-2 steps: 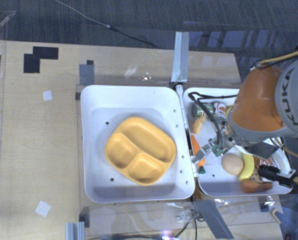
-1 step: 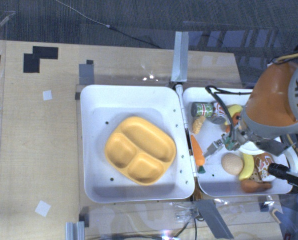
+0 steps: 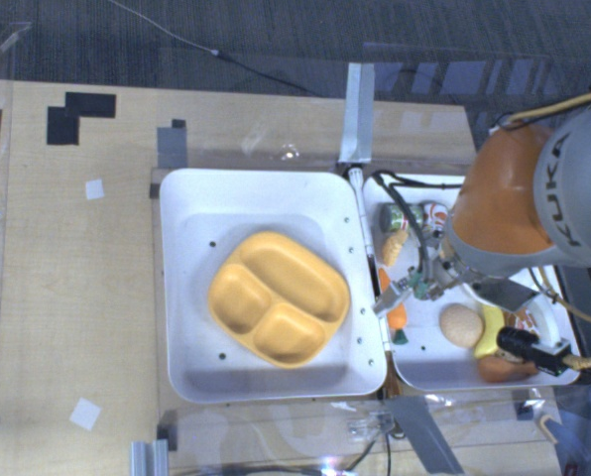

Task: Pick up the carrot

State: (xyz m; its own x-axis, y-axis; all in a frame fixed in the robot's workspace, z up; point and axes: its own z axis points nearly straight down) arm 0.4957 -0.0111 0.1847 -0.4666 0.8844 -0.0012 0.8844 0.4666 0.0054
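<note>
Part of a brand name in dark capital letters is seen on the grey casing of the arm (image 3: 573, 201) at the right edge; the letters "KU" can be read, running down the casing, and the rest is cut off. A printed label is seen on a small can (image 3: 432, 213) in the right bin (image 3: 414, 365), but it is too small to be read.

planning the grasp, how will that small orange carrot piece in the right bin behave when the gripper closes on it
The carrot looks small and rounded, so it may roll or squirt sideways under pinch. It probably is light and stiff, like the other toy food. It lies near the bin wall, beside the gripper, which could limit finger room.
</note>
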